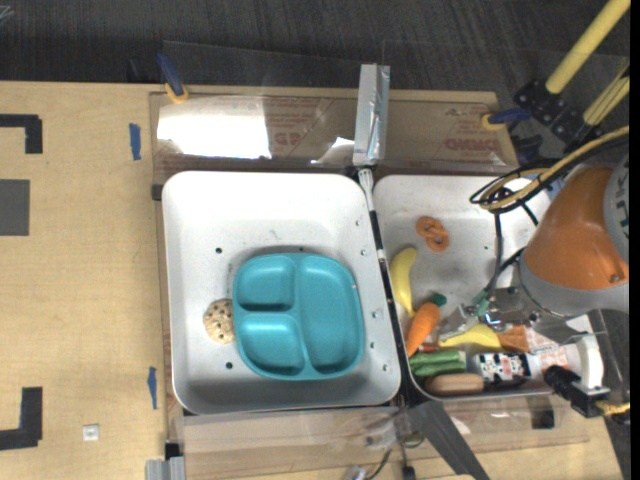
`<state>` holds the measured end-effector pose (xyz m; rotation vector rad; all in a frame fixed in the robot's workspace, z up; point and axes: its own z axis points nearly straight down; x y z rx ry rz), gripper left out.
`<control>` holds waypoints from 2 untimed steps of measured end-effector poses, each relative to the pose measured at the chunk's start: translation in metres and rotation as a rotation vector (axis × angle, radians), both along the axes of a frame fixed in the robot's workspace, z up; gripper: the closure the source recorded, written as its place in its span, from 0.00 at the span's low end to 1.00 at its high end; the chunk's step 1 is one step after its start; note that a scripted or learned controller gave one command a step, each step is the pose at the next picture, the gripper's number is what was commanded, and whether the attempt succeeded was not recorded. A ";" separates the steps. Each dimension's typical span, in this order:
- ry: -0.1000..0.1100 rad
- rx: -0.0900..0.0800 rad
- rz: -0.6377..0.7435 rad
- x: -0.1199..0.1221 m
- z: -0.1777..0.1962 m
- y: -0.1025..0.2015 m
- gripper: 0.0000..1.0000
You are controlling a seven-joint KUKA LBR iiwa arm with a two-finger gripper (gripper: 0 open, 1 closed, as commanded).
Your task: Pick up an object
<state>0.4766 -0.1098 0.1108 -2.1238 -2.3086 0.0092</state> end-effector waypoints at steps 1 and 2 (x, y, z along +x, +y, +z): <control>-0.013 0.000 -0.242 0.077 -0.024 0.004 0.00; -0.009 0.000 -0.239 0.158 -0.025 0.004 0.00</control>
